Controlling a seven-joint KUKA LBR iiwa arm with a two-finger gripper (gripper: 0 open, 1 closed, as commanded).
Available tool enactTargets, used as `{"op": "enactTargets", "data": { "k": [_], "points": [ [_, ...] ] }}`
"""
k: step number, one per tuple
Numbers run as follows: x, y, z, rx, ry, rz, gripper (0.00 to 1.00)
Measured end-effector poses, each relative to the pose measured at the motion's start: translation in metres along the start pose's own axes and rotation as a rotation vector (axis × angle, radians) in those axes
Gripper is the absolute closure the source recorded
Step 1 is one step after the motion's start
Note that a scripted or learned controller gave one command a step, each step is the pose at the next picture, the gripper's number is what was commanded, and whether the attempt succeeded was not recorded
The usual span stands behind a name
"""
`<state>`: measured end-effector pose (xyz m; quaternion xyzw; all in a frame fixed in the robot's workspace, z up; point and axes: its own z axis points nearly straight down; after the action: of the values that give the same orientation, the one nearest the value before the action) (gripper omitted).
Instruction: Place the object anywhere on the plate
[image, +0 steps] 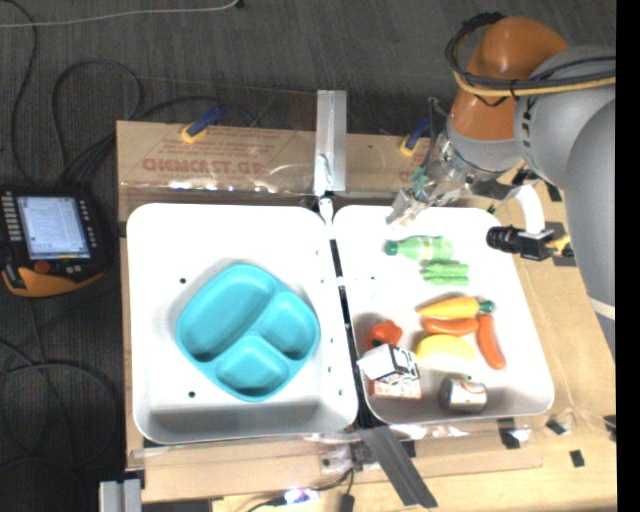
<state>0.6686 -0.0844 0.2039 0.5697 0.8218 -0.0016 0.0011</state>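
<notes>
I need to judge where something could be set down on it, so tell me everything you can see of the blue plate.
The blue plate is a glossy turquoise tray, plastic by its look, with rounded corners and three sunken compartments parted by raised ridges. It lies flat and turned at a slant in the left bin, near its middle, resting on the bin's white floor. Its compartments hold nothing, and nothing else touches it.

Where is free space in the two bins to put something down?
Free: left bin floor around the blue plate, and its three compartments. In the right bin, only the strip beside the divider below the gripper. Crowded: around the orange pepper and milk carton.
</notes>
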Motion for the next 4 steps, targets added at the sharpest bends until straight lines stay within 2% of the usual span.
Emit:
{"op": "enactTargets", "data": {
  "k": [1,2,3,4],
  "points": [
    [0.0,0.0,0.0,0.0,0.0,0.0,0.0],
    [0.0,0.001,-0.009,0.0,-0.002,-0.001,1.0],
    [0.081,-0.006,0.006,-0.001,0.004,-0.233,1.0],
    [0.158,-0.023,0.02,-0.002,0.005,-0.493,1.0]
  ]
}}
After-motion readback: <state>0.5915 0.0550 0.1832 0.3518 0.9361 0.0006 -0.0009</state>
